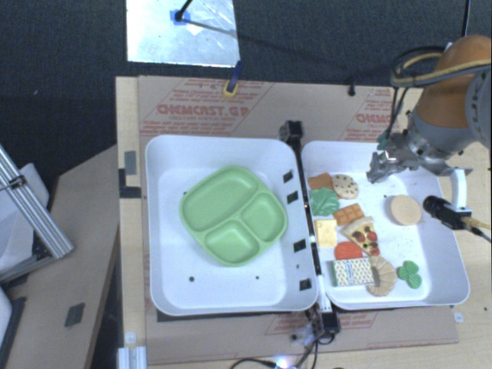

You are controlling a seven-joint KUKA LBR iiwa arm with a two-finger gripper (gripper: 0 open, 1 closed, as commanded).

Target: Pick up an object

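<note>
Toy food (353, 233) is what I'm after, and it all lies in the right-hand bin (442, 283), mostly bunched along that bin's left side, next to the divider between the two bins.

From big to small: the bench board (200, 106) carries both white bins side by side. The left bin (165, 275) holds a green divided plate (233, 215) near its middle. The arm (453, 91) comes in from the right, and its orange band sits high over the right bin's far corner. The gripper (379, 171) hangs above the far part of the right bin, just right of the cookie and clear of every piece. I cannot tell from here whether it is set wide or narrow, and I see nothing in it.

Among the pieces, a tan disc (404, 210) lies alone near the bin's centre-right. A blue-and-white packet (353, 271) sits at the near edge, touching a curved tan piece (382, 275). A pizza slice (363, 233) lies beside a yellow cheese square (327, 233), with a red piece (348, 250) just below them. A green leaf (324, 201) lies under a brown cracker (320, 181) and the cookie (345, 184). A small green piece (411, 274) lies near the right front corner.
</note>
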